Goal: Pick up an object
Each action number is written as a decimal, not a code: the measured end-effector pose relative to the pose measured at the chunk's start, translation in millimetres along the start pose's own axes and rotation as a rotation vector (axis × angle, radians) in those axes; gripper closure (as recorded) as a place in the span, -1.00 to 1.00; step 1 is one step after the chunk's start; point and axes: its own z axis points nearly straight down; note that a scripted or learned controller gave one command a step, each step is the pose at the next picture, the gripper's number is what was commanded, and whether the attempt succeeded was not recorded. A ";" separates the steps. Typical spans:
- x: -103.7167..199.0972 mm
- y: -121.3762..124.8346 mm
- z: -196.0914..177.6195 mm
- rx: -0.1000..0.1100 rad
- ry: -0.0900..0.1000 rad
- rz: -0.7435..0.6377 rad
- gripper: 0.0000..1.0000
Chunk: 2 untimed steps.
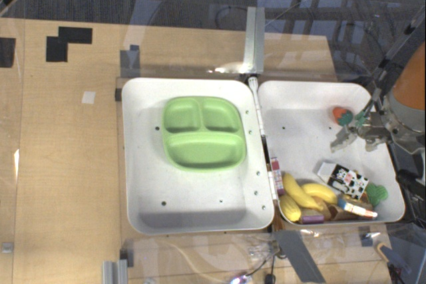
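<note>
Just beside pincer (pixel 353 136): orange-teal object (pixel 342 116)

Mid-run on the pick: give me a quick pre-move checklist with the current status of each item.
1. Gripper over the right bin: ok.
2. Object between its fingers: not ok, nothing seen there.
3. Bare bin floor below the gripper, so a straight descent finds nothing: not ok.
4. Targets available: ok, bananas and a patterned box crowd the near corner.
5. Orange-and-teal item close beside the gripper: ok.
6. Green tray in the left bin, away from the arm: ok.

No text or label here is legible.
</note>
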 end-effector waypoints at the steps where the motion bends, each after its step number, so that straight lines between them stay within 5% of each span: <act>1: -6.4 121.7 84.9 -0.001 0.000 -0.064 -1.00; 2: -5.7 125.0 70.3 -0.011 -0.005 -0.072 1.00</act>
